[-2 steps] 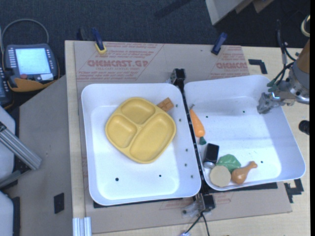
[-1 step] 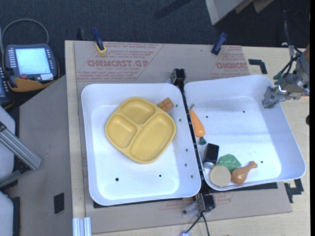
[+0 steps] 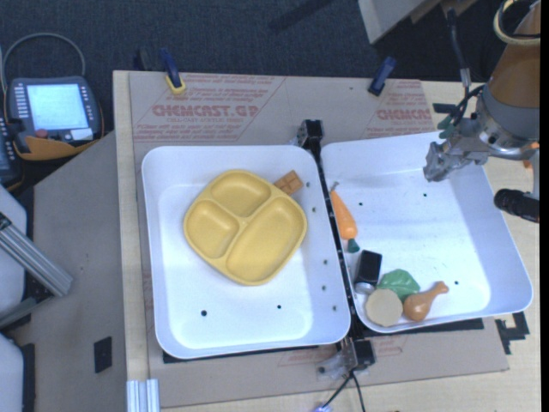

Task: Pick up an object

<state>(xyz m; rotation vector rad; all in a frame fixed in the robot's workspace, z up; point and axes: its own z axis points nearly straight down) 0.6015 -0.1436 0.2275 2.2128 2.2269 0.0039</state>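
Note:
My gripper (image 3: 437, 166) hangs over the far right part of the right bin (image 3: 429, 230), with nothing visible between its fingers. Along that bin's left wall lies an orange carrot (image 3: 343, 216). Below it sit a small black block (image 3: 369, 267), a green leafy piece (image 3: 400, 281), a tan round piece (image 3: 384, 307) and a brown drumstick (image 3: 425, 299), clustered in the near left corner. All of these lie well to the left of and nearer than the gripper.
The left bin (image 3: 171, 299) holds a yellow divided plate (image 3: 245, 226) with a small brown block (image 3: 288, 182) at its far right edge. A black clamp (image 3: 310, 131) sits where the bins meet. A pendant screen (image 3: 53, 110) rests off the bench at left.

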